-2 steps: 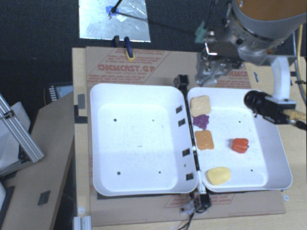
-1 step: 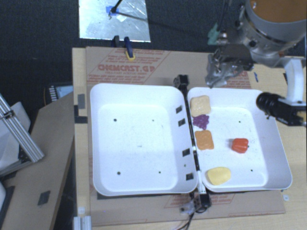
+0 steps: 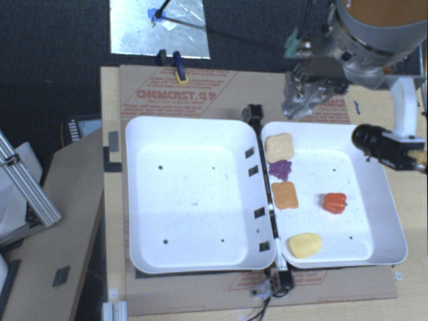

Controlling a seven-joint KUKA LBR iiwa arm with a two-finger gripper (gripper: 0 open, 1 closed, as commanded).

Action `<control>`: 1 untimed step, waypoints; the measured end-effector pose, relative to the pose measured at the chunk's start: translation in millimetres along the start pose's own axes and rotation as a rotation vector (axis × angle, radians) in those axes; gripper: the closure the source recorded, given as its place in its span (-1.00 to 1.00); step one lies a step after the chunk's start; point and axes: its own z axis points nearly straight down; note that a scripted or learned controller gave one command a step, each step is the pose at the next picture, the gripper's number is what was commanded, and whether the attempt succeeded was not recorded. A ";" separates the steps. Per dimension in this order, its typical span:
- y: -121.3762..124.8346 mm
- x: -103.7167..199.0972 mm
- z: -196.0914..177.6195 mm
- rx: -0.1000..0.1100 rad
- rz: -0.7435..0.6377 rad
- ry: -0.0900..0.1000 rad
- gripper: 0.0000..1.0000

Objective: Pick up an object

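Note:
The right bin (image 3: pixel 374 199) holds several small items: a beige square piece (image 3: pixel 279 146) at its far left corner, a purple cluster (image 3: pixel 281 170) just below it, an orange square piece (image 3: pixel 285 195), a red pepper-like item (image 3: pixel 335 202) near the middle, and a yellow lump (image 3: pixel 304 245) at the front left. My gripper (image 3: pixel 302 105) hangs above the far edge of the right bin, behind the beige piece and apart from every item. Nothing shows between its fingers.
The left bin (image 3: pixel 194 192) lies beside the right one, joined by a black-clipped divider (image 3: pixel 261 179). Both rest on a cardboard sheet (image 3: pixel 180 89). A shiny metal plate (image 3: pixel 159 19) lies at the back.

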 end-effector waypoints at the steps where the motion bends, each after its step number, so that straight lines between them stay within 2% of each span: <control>1: -6.3 23.2 0.2 0.001 -0.003 0.001 1.00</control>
